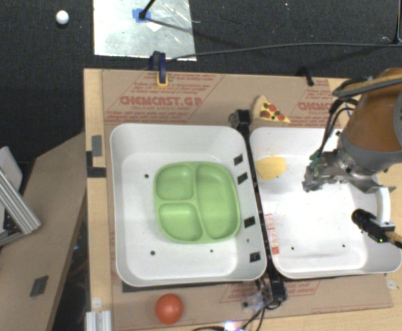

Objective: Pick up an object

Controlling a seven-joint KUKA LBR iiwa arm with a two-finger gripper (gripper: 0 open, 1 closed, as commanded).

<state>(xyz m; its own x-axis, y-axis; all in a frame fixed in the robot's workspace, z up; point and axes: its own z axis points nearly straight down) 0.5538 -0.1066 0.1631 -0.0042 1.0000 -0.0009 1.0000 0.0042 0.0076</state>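
Candidate object: a yellow, lemon-like piece lying on the floor of the right bin, in that bin's upper left corner, close to the divider between the bins. Nothing touches it.

Gripper hangs over the right bin, right of centre in the frame, to the right of the yellow piece and apart from it. It appears small and dark against the white floor; state of the tool cannot be told from this view. Nothing visible in its grasp. Arm comes in from the right edge, orange band above the wrist, cables running along it.

Left bin holds a green divided tray, three compartments, lying flat near the bin's centre.

Outside the bins: a pizza-slice toy on the brown board just above the right bin's upper left corner; a red-orange ball on the board below the left bin, near the bottom edge. A small white ball sits on the dark surface at upper left. A blue clamp grips the board's top edge.
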